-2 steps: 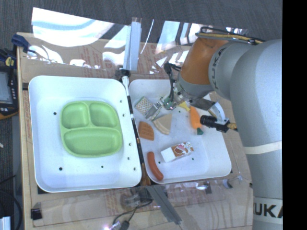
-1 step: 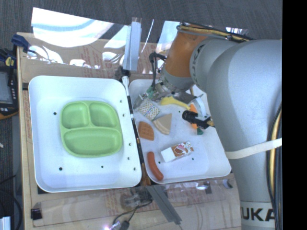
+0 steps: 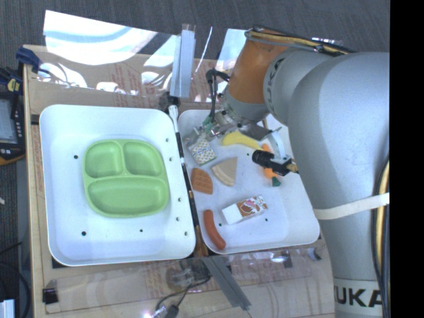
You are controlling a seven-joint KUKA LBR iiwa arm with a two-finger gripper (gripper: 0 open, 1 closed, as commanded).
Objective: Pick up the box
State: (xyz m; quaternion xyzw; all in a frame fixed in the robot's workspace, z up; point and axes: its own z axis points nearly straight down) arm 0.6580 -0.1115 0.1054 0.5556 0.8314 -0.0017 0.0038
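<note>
At left, we see a green tray in one bin — at right, the box among toy foods in the other bin. Pincer hovers upper there; its state we cannot tell.

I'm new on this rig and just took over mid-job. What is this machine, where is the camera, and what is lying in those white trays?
One camera looks down at a slant on two white bins. The big grey arm with an orange band reaches in from the right; its gripper hangs over the right bin's far corner, beside a patterned piece. I see nothing held. That bin holds the box, a sausage, a banana, a sandwich wedge and a carrot. The left bin holds a green divided plate.
</note>
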